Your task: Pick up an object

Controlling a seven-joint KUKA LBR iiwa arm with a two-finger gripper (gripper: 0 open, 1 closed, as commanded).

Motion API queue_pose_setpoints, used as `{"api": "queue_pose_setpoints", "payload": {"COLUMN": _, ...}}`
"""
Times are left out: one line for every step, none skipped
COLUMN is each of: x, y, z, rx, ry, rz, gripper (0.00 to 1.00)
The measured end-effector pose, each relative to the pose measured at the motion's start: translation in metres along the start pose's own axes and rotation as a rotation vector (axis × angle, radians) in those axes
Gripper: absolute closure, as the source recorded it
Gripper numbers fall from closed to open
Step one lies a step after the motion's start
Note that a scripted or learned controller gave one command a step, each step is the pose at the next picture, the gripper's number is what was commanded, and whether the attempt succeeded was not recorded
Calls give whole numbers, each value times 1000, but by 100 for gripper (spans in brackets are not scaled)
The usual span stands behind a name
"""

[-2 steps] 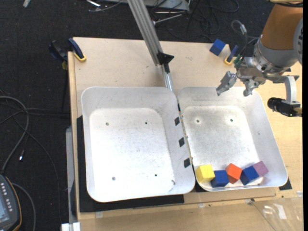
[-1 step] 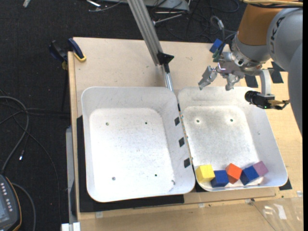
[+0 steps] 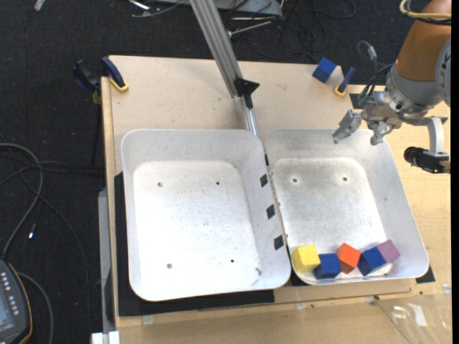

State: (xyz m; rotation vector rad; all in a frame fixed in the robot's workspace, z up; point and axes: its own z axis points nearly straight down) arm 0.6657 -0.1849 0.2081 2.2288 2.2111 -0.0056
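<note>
I have the grey arm with its orange band reaching in over the far rim of the right-hand shallow white plastic bin [image 3: 401, 192], and its two-finger metal pincer [image 3: 362, 129] hangs there with the fingers spread wide and nothing between them.

Everything worth picking is bunched at the opposite end of that bin, against its near wall: a yellow foam cube [image 3: 306, 256], a dark blue cube [image 3: 328, 265] touching it, an orange cube [image 3: 348, 256], a second blue cube [image 3: 372, 260] and a pale purple cube [image 3: 388, 250] at the end of the row. Relative to the bin, the pincer is at the far edge and the cubes are at the near edge, well apart.

My worry is the crowding. The cubes sit shoulder to shoulder and hard against the sloping wall, so I judge a finger coming down could land on top of a neighbour rather than beside the target, or strike the rim. A closing pinch may also squeeze two cubes together and let both slip out. The yellow cube, at the open end of the row, looks the least hemmed in.

One more small blue cube [image 3: 325, 69] lies outside the bin on the tan wooden tabletop [image 3: 179, 92], beyond the bin's far edge.
</note>
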Motion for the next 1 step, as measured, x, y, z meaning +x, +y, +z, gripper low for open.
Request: {"api": "queue_pose_setpoints", "payload": {"x": 50, "y": 3, "z": -42, "rx": -8, "ry": 4, "rz": -15, "gripper": 0}}
